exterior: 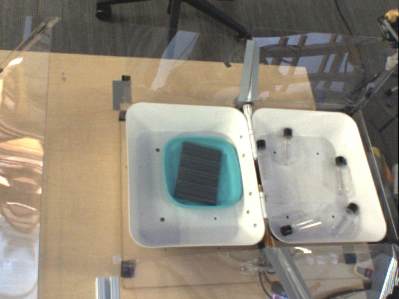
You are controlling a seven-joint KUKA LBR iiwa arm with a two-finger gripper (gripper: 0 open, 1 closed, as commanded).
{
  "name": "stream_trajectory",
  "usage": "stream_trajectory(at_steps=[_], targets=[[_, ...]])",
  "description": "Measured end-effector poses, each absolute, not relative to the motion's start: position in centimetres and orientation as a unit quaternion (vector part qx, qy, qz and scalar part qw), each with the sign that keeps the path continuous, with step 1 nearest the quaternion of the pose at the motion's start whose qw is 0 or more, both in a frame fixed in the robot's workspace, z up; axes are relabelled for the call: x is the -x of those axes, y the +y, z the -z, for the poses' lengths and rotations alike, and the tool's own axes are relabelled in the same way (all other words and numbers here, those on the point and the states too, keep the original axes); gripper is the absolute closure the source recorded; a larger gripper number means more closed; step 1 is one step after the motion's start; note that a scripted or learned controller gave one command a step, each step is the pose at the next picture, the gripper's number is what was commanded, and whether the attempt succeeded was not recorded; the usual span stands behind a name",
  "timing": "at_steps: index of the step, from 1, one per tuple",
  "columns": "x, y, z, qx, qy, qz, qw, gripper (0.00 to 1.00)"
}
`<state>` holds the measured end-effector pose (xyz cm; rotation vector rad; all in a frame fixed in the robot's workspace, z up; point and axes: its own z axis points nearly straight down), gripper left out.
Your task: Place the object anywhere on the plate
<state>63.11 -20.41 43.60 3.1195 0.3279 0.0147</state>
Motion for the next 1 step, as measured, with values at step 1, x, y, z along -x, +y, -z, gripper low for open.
stream_trajectory(at_steps=[1], targets=[[-57.92, -20.5, -43.65, -0.995, 0.103, -0.0044, 0.002, 0.0]])
